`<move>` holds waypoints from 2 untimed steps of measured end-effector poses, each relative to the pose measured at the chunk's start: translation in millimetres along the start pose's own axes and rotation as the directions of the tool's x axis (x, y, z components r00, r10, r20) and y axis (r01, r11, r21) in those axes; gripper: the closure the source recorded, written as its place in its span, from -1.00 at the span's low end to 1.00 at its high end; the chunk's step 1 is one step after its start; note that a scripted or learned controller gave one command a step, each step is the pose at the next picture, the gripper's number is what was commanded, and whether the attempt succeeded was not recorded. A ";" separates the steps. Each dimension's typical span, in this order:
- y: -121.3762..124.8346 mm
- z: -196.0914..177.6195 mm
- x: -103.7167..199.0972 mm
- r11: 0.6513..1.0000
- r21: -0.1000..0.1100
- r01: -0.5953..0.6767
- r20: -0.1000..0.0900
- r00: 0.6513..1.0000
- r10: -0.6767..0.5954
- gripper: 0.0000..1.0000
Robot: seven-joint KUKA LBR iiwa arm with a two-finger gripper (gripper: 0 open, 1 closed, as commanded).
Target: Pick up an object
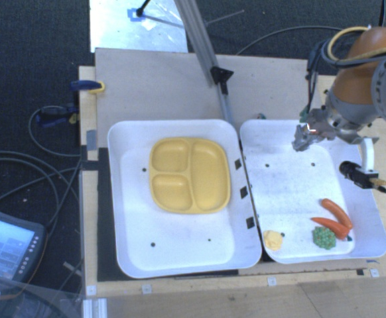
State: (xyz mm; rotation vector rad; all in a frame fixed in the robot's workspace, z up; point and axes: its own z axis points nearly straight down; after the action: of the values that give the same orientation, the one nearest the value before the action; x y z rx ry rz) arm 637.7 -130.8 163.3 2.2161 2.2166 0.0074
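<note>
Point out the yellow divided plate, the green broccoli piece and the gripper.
yellow divided plate (190, 175), camera view, centre ridge.
green broccoli piece (323, 238), camera view, its top.
gripper (303, 140), camera view, at its fingertips.

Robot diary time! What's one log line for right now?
gripper: over right bin far edge, holding nothing seen | carrots, broccoli, yellow piece: near corner | yellow plate: left bin

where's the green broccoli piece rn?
The broccoli piece lies in the right bin, near its front right corner, just below the two orange carrots.

Grey arm (372, 78) from the right — gripper (303, 140) low, pointing down.
</note>
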 end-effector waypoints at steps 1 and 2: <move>-5.8 -50.8 -5.2 1.000 0.001 0.000 0.000 1.000 0.000 1.00; -3.6 -100.9 -5.3 1.000 0.001 0.005 0.000 1.000 -0.005 1.00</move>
State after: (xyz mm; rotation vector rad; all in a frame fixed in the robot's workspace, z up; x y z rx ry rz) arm 633.2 -135.8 264.2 2.2106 2.2231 0.0073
